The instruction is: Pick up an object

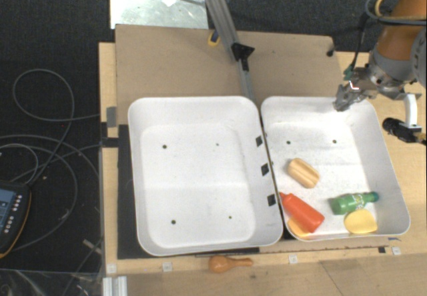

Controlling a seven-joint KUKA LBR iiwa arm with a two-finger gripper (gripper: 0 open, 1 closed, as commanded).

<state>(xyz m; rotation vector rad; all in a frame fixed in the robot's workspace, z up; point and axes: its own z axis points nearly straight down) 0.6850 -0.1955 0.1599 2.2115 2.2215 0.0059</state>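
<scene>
We find the candidates grouped in the right-hand shallow white bin [383,148], toward its near edge: a tan bread-roll-shaped object [303,172], an orange-red plastic bottle shape [301,211] in the near-left corner, a green plastic bottle [353,203] and a yellow rounded piece [360,223]. We judge them simply scattered. The gripper [345,98] hangs at the bin's far rim, well apart from them; we cannot tell its opening, and we see nothing in it.

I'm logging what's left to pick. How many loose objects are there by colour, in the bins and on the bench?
Tan: 1, bread-roll-shaped piece, right bin
Red-orange: 1, tapered plastic piece, right bin
Green: 1, plastic bottle, right bin
Yellow: 1, rounded piece, right bin
Orange-brown: 1, pear-shaped piece, bench
Total: 5
</scene>
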